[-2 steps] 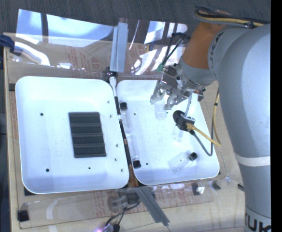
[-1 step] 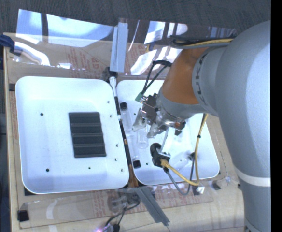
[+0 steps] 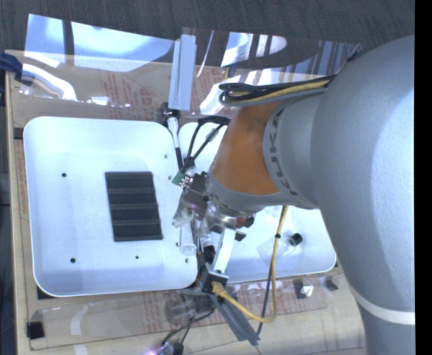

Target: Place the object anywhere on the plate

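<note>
The grey arm point(image 3: 327, 146) hangs over the bins' seam — whether its gripper point(image 3: 201, 231) holds anything, I cannot tell. Beyond, a dark ridged plate point(image 3: 133, 205) lies flat in the left bin point(image 3: 53, 146) — probably rigid, grippable across an edge.

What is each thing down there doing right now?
Dark ribbed plate: lying flat in the left bin, nothing on it.
Left bin: sitting level on the bench.
Right bin: largely covered by the arm.
Arm: reaching in over the right bin.
Pincer: above the gap between the bins.
</note>
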Motion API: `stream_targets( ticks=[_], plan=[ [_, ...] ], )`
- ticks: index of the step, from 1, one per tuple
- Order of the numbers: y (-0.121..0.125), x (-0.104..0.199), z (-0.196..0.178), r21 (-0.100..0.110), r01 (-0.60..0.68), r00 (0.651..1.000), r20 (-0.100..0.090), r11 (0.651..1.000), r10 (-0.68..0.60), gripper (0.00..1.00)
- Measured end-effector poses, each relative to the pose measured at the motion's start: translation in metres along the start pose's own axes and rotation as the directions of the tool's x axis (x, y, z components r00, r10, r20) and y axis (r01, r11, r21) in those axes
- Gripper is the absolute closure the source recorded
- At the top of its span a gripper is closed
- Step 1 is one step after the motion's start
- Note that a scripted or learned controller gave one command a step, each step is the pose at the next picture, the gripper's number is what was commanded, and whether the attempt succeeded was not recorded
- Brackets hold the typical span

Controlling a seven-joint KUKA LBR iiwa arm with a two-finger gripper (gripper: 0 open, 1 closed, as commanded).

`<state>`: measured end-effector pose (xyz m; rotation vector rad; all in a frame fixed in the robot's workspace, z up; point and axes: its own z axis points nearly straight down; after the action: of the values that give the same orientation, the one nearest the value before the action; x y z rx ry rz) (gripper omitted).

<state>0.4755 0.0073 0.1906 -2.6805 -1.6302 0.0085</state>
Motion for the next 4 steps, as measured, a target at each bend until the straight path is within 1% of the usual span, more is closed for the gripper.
stream_targets(
  ticks=[1, 2, 3, 4],
  plan=[
    [0.041, 0.076, 0.000, -0.001, 0.164, 0.986, 0.000, 0.986, -0.164, 1.00],
    [-0.032, 0.139, 0.067, 0.004, -0.327, 0.945, 0.003, 0.945, 0.327, 1.00],
    [0.013, 0.068, -0.042, -0.002, -0.237, 0.972, -0.003, 0.972, 0.237, 1.00],
    [-0.054, 0.136, -0.050, -0.001, -0.750, 0.661, -0.004, 0.661, 0.750, 1.00]
  ],
)
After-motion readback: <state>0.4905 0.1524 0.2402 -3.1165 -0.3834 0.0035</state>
